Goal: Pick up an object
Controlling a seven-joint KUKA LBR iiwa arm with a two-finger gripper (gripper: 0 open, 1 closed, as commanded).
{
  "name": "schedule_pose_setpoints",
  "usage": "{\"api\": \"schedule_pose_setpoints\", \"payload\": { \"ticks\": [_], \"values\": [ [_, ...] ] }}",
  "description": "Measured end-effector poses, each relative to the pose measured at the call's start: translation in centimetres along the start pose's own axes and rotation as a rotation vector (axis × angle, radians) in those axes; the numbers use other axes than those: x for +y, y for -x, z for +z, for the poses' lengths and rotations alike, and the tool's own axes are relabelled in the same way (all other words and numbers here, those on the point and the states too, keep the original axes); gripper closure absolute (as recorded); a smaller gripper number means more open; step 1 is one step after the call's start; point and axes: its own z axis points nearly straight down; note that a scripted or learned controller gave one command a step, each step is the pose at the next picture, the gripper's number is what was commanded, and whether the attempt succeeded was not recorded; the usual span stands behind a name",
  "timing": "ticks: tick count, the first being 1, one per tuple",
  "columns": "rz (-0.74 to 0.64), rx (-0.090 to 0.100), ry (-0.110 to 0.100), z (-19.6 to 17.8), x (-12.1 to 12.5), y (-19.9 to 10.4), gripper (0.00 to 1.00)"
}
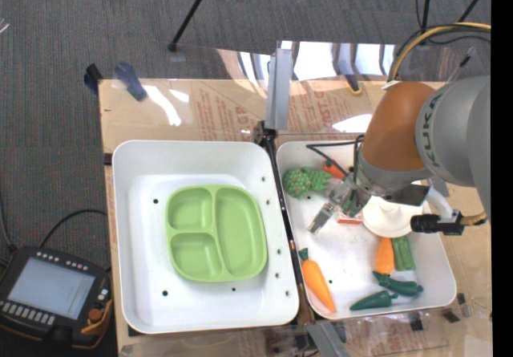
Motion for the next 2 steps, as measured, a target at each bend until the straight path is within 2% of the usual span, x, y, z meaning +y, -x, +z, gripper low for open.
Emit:
{"api": "schedule_pose_setpoints", "payload": {
  "ticks": [1, 2],
  "values": [
    [0.002, -0.003, -0.001, 0.0, 3.0, 1.8, 0.00],
    [-0.003, -0.003, -0.002, 0.0, -4.0, 1.4, 0.00]
  ]
}}
